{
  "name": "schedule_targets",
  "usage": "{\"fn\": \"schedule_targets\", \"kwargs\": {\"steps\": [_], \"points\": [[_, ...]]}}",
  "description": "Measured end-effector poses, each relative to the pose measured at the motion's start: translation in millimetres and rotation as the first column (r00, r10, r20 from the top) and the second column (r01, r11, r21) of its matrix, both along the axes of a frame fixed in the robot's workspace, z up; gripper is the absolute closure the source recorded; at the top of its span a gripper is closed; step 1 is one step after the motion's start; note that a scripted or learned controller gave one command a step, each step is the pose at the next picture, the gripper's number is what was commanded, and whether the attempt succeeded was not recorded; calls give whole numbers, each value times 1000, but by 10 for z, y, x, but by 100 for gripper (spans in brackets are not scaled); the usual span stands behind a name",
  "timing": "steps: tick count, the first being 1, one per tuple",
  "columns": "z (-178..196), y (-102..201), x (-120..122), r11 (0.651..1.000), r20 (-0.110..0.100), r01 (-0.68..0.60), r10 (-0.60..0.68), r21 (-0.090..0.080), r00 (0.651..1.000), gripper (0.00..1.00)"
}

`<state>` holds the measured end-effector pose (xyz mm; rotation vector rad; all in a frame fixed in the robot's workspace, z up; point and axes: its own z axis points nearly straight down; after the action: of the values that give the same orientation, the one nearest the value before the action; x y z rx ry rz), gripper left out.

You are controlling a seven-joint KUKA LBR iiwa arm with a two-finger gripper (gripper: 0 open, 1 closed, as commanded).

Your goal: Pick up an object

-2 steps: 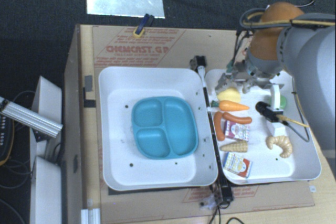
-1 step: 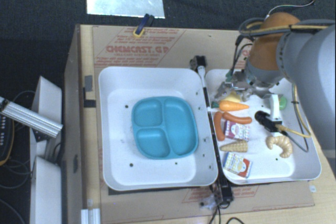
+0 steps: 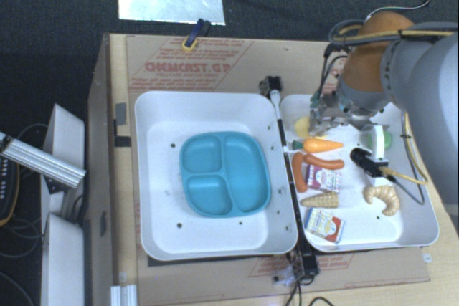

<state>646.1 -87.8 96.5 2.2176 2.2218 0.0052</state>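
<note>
Currently the gripper (image 3: 320, 122) sits low over the far-left corner of the right bin (image 3: 414, 223), wrist hunched above it. Can't tell if it is spread wide or pinched down; the wrist body hides the tips from this angle. Nothing visibly held.

All loose items are in the right bin. An orange carrot (image 3: 323, 145) lies crosswise just below the gripper and is probably the target. A small yellow piece (image 3: 302, 127) is just beside the gripper, near the bin wall. Two sausages follow, one (image 3: 327, 163) under the carrot and one (image 3: 297, 174) along the left wall. A cone (image 3: 320, 201) and a small printed box (image 3: 324, 226) lie nearer the front. A croissant (image 3: 382, 198) and a green item (image 3: 380, 137) lie well apart to the right. The left bin (image 3: 154, 229) holds only a blue divided plate (image 3: 224, 174).

The step looks like a descend and grasp, with no lift yet. To do it well, centre over the carrot's thick middle and not the tapered tip, which would likely squirt out. Set the jaws across its short axis. Come straight down, since the sausage touches or nearly touches the carrot and a slanted approach could shove both. Keep clear of the divider wall on the left. If the yellow piece is the aim instead, it is cramped against the wall, so a risky pick.
</note>
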Motion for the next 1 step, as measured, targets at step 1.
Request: {"fn": "schedule_targets", "kwargs": {"steps": [1], "points": [[-2, 0, -1, 1000, 0, 0, 0, 0, 1000, 0]]}}
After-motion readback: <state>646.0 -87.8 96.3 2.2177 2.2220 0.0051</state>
